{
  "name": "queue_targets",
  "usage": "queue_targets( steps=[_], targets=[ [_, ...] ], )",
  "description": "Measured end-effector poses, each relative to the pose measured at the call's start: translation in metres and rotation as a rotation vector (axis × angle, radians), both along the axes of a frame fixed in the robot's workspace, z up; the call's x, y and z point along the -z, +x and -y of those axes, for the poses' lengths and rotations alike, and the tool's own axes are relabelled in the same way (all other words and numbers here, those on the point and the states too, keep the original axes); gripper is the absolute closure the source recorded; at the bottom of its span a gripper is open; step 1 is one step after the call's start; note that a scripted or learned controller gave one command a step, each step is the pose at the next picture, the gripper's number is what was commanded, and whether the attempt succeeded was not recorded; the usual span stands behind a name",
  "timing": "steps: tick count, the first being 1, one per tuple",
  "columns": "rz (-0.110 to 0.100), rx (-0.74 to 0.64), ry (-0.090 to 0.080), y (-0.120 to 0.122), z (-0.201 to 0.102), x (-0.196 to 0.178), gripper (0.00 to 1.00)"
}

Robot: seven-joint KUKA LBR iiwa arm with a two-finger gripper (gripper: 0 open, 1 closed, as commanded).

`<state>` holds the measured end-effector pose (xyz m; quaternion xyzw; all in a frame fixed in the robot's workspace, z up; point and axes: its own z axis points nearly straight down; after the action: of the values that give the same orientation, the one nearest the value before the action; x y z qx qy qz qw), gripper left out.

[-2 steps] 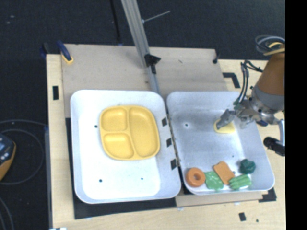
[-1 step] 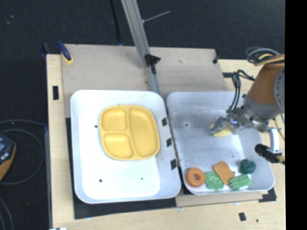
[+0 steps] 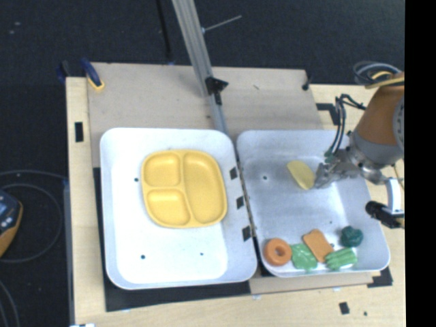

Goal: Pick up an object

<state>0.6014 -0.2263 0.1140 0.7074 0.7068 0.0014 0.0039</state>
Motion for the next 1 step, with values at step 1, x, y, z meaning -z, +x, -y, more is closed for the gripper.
queue_targets(
  steps=[1],
  targets=[
    [-0.002,-0.001,0.001,-0.0023,0.0011,-0.0443,1.00]
  ],
)
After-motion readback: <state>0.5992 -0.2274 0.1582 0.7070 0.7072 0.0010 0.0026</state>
